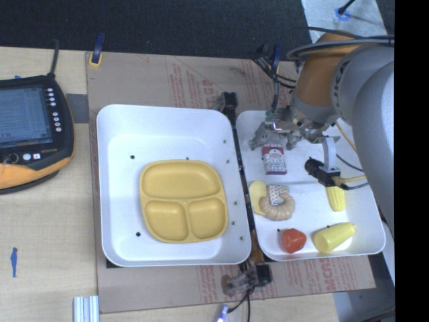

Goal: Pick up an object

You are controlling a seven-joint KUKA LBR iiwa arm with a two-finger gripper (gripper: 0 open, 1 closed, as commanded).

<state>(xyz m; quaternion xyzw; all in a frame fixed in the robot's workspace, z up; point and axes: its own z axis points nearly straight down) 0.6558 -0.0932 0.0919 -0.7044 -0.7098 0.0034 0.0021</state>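
Note:
My gripper (277,139) hangs over the far end of the right bin (365,210), its two metal fingers (259,141) spread open. Just in front of the fingertips a small red and white carton (273,160) lies on the bin floor, and nothing is held between the fingers. Nearer the front lie a tan ring-shaped pastry (279,204), a pale yellow piece (257,194) beside it, a red tomato-like thing (292,240), a yellow lemon-like thing (334,237) and a small corn cob (336,197).
The left bin (117,146) holds a yellow divided plate (183,200). A teach pendant (30,129) with an orange edge lies on the bench at far left. The arm's grey and orange body (348,72) fills the upper right.

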